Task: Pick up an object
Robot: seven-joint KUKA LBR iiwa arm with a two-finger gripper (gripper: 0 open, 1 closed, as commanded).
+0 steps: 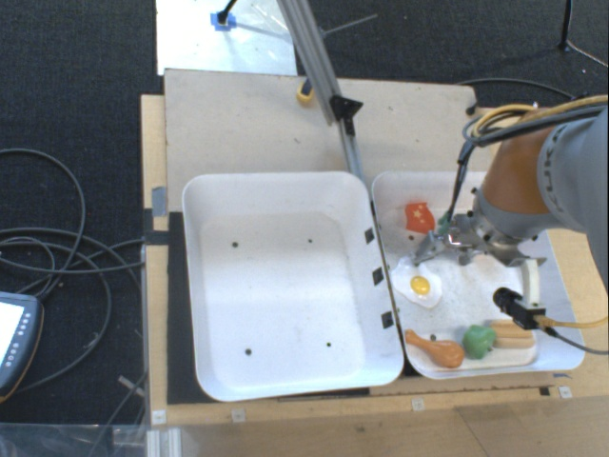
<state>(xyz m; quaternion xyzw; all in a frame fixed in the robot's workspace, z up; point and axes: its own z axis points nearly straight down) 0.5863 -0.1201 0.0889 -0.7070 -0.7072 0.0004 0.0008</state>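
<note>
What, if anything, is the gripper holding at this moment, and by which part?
It cannot be told. The gripper hangs low over the right bin, between the red object and the fried egg toy, but nothing shows between its fingers.

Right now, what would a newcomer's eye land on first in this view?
Probably the grey arm with its orange band, reaching in from the right and hanging over the right white bin. Its gripper sits between a small red block and a toy fried egg. Along that bin's near edge lie an orange drumstick-like toy and a green toy.
</note>
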